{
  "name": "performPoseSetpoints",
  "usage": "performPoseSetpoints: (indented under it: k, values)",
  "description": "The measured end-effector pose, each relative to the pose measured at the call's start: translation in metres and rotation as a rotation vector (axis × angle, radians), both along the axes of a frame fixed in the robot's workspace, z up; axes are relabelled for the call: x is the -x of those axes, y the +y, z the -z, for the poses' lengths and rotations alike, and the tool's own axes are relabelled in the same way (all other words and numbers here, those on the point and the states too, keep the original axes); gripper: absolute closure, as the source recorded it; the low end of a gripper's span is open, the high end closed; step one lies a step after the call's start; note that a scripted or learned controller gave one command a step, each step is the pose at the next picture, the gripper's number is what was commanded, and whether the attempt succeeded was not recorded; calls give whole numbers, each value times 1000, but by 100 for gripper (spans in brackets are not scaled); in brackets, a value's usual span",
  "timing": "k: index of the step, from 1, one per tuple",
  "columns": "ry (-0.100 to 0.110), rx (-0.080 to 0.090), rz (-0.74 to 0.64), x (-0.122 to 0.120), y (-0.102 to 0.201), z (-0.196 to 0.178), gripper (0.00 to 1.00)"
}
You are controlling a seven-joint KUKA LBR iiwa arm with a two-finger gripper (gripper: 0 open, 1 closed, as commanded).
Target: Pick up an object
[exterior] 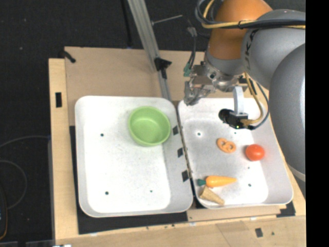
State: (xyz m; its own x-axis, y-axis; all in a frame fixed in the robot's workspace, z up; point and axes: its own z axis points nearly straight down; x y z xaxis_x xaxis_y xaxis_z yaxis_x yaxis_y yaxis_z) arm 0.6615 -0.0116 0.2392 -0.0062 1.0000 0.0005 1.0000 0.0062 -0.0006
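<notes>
Camera view — no legible writing. Gripper [192, 99] at the right bin's [272, 187] far-left corner; whether open or closed cannot be told. Below it in this bin: pretzel [225, 145], red tomato [255, 152], carrot [220, 180], tan wedge [212, 195]. Left bin [95, 189] — green bowl [149, 126], left of the gripper.

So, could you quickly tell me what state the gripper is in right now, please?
Gripper: cannot be told; it hangs over the far left corner of the right white bin.
</notes>
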Motion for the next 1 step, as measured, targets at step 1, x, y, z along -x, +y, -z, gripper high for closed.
performPoseSetpoints:
  k: [1]
  values:
    - [-2,0,2,-6,48,-6,100]
